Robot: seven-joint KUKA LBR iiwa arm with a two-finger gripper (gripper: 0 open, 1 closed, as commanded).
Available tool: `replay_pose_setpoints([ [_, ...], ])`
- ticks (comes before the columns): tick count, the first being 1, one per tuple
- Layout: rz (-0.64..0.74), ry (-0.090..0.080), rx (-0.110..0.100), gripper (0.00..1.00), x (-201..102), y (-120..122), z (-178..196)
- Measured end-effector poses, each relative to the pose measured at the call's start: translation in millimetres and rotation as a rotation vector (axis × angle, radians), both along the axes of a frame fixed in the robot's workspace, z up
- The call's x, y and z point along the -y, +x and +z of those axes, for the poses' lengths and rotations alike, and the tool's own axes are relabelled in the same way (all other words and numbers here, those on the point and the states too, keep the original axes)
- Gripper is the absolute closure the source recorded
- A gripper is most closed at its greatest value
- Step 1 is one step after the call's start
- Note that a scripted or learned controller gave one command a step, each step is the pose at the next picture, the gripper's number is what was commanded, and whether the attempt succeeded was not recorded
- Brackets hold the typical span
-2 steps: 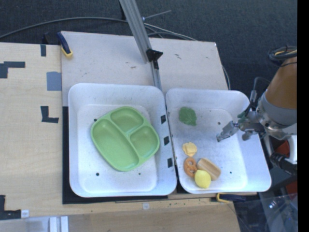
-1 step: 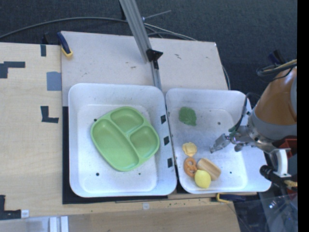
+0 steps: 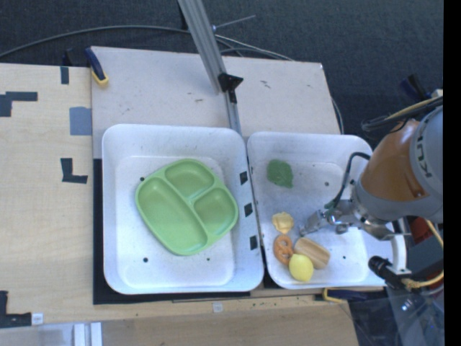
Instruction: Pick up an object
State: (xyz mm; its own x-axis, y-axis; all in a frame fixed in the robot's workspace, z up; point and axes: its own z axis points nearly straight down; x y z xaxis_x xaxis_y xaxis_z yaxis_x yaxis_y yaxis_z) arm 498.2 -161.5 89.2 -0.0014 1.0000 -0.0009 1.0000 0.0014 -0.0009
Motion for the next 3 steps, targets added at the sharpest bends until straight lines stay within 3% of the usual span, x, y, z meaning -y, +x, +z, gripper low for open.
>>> replay_pose_setpoints([
  [1, 0.001, 0.002, -0.001, 1.0, -0.5, -0.1, 11.4],
  [3, 0.0, 0.0, 0.005, 1.0, -1.5, 10.0, 110.2],
])
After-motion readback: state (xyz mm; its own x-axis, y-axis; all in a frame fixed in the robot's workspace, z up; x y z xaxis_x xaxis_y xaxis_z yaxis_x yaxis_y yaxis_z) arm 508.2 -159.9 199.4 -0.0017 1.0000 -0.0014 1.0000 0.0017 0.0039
